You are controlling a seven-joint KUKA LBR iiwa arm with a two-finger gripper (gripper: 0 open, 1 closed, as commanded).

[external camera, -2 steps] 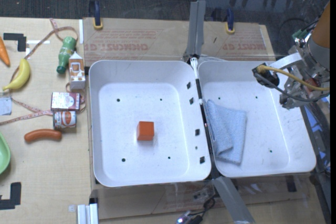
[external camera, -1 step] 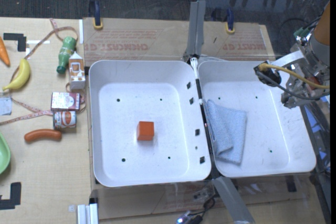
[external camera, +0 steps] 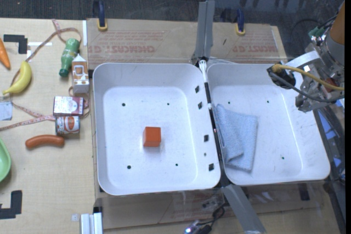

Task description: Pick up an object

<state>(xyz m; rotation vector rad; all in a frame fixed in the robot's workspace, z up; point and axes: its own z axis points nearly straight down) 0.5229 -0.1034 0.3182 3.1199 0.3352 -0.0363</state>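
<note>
An orange block sits on the floor of the left bin, a little below the bin's middle, flat and apart from every wall. A blue cloth lies folded and rumpled in the right bin, against that bin's left wall and near its lower half.

The arm comes in from the right and stops over the right bin's upper right rim. The claw hangs at the right edge of that bin, above the rim, with cables and a yellow lead bunched beside it. Nothing shows between its tips, and I cannot tell whether it is open or closed, as the parts are small and tangled in the view.

The block is well apart from the claw: it lies to the left, across the divider between the two bins, and slightly lower in the view. The cloth is nearer, to the lower left of the claw, but not touching it.

On the worktop left of the bins lie a banana, a green bottle, a small carton, a red box, a tin, a sausage and a loose tape measure.
</note>
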